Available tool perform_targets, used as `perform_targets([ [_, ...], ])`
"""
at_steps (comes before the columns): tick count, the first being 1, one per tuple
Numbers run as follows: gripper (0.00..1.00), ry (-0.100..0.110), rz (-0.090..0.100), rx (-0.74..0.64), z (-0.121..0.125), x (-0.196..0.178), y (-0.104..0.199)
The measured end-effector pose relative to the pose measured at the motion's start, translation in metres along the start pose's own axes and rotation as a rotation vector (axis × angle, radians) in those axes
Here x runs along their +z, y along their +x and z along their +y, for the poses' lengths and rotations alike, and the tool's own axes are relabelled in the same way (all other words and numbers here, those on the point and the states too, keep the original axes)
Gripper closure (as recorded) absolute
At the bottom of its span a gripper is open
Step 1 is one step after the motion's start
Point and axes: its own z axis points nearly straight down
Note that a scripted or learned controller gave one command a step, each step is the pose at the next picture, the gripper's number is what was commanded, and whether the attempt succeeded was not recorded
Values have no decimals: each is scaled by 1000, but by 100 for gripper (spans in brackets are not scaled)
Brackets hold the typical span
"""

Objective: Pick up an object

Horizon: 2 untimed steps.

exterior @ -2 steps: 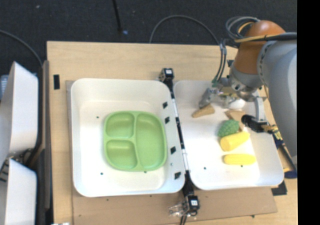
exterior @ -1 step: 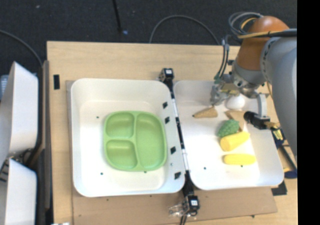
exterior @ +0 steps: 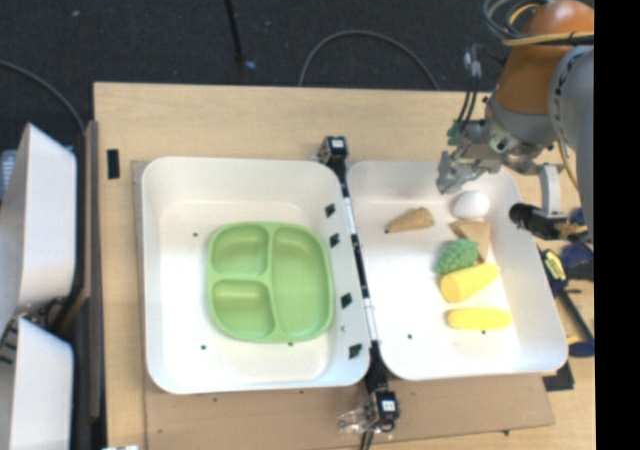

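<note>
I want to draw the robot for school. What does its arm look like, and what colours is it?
The arm is chunky and rounded, grey with a shiny orange band near the wrist. Thin cables loop over the top of it. At the tip sits a small grey metal end effector, much thinner than the arm itself.

bins [exterior: 180,188]: white
divided plate [exterior: 270,281]: light green
egg [exterior: 470,204]: white
broccoli [exterior: 457,256]: green
corn [exterior: 469,281]: yellow
banana [exterior: 478,318]: yellow
bench [exterior: 230,118]: tan wood
</note>
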Motion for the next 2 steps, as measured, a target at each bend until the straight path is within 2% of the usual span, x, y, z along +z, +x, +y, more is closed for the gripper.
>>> perform_targets([
  [1, 100, -2, 0, -6, 4, -63, 5],
  [2, 100, 0, 0, -8, 5, -104, 4],
])
